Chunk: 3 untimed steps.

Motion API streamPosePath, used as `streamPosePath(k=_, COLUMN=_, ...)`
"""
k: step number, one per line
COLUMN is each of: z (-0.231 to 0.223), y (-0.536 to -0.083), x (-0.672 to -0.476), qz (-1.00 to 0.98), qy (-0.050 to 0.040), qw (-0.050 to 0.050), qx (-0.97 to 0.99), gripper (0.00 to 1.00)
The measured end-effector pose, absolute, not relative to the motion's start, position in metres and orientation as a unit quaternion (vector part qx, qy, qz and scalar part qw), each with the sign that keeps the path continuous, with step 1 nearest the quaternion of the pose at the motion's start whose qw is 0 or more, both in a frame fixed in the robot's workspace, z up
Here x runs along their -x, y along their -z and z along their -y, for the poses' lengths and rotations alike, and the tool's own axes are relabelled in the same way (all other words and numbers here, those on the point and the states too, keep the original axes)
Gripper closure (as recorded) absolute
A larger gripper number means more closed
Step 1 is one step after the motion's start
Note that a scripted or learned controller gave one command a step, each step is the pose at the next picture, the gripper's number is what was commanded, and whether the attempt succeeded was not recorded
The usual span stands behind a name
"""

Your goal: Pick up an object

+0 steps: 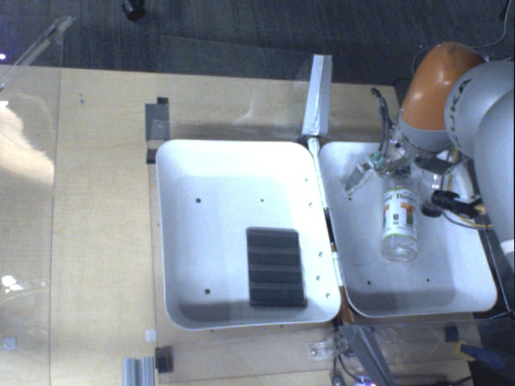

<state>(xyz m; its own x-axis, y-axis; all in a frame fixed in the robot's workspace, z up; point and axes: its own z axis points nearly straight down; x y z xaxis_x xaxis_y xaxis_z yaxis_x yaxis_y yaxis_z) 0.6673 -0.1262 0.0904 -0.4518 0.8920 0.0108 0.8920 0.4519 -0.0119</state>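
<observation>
Clear plastic bottle with a white label, red and green print, lying on its side on the floor of the right bin. Its cap end points toward the gripper, its clear base away from it, toward the bin's near wall. Nothing else touches it as far as can be made out.

Gripper sits just beyond the bottle's cap end, low over the same bin, under the orange band of the arm. Small metal parts and cabling crowd the wrist. Whether its grasping parts stand apart or together: cannot tell, too cluttered and small. Nothing is visibly held.

Step in hand, by my reading: approach, grasp not yet made. To do it well:
- shift along the bottle's length to the labelled middle, not the cap;
- set the closing line across the bottle's width, since a round body will roll if pinched off-centre;
- come straight down, keeping clear of the bin wall and divider beside the gripper.

Further out from the gripper: the left bin holds a black ribbed block, well apart from the bottle. Both bins rest on the pale wooden worktop.
</observation>
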Motion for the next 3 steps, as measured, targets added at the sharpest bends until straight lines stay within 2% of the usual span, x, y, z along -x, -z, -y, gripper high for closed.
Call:
streamPosePath(k=1, z=0.186, y=-0.088, x=-0.619, qz=0.84, qy=0.0016, qw=-0.004, qx=0.542, gripper=0.0)
streamPosePath(k=2, z=0.181, y=-0.09, x=-0.573, qz=0.941, qy=0.0028, qw=-0.006, qx=0.34, gripper=0.0)
streamPosePath(k=3, z=0.17, y=-0.091, x=-0.549, qz=0.957, qy=0.0023, qw=-0.011, qx=0.29, gripper=0.0)
